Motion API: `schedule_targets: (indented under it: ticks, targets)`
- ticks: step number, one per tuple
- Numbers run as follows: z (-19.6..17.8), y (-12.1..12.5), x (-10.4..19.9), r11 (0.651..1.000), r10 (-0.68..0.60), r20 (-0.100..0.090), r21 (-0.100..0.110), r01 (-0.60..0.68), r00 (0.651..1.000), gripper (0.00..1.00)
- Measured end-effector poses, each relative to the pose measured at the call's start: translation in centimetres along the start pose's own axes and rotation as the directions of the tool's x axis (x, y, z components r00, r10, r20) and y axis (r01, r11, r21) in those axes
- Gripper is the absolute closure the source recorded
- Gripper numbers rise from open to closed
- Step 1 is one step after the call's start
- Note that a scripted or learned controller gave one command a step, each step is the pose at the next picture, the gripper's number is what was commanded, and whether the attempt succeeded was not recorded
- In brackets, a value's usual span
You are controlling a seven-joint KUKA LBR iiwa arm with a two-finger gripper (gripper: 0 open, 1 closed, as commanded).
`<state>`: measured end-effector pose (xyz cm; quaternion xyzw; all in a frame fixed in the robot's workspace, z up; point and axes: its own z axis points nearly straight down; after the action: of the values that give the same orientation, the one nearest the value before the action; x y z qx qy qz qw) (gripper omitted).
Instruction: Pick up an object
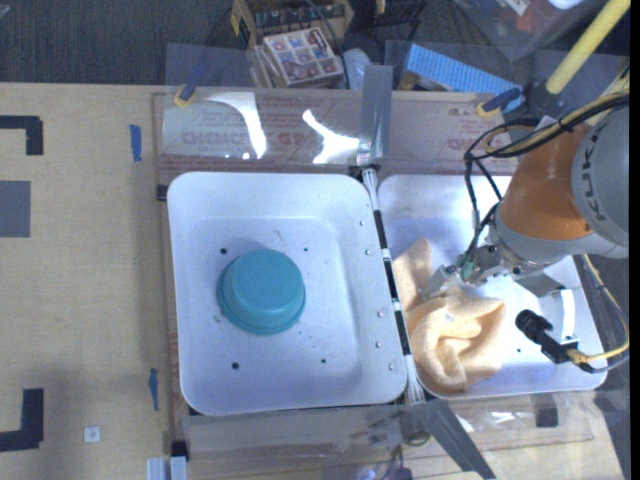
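reaching in from the right of the camera view, the arm [545, 203] puts the gripper [447, 282] low over the right bin [430, 203], at the far-middle part of a crumpled pale yellow cloth [455, 340]. contact or a small gap above the fabric: cannot tell from this slant. gripper state, released or clenched: cannot tell, the tip is too small and blurred against the folds. nothing is seen held.

cloth position: left half of the right bin, one edge pressed along the wall shared with the left bin [200, 208]. its long axis runs from the far side of the bin toward the near edge; the bulk of it, a thick rolled fold, lies on the near side of the gripper. judgement: the cloth is the nearest candidate, directly under and just nearward of the tip, so the coming move is mostly downward, perhaps a slight shift nearward onto the thicker fold.

containers: right bin holds the cloth. left bin holds one teal bowl [262, 290], upside down, near its middle, well apart from the gripper.
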<state>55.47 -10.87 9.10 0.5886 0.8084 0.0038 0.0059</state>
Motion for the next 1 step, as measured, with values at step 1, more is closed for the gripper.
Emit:
schedule_targets:
  ticks: [1]
  targets:
    - [0.13, 4.39, -3.48, 0.981, 0.192, 0.001, 0.002, -0.192, 0.981, 0.0]
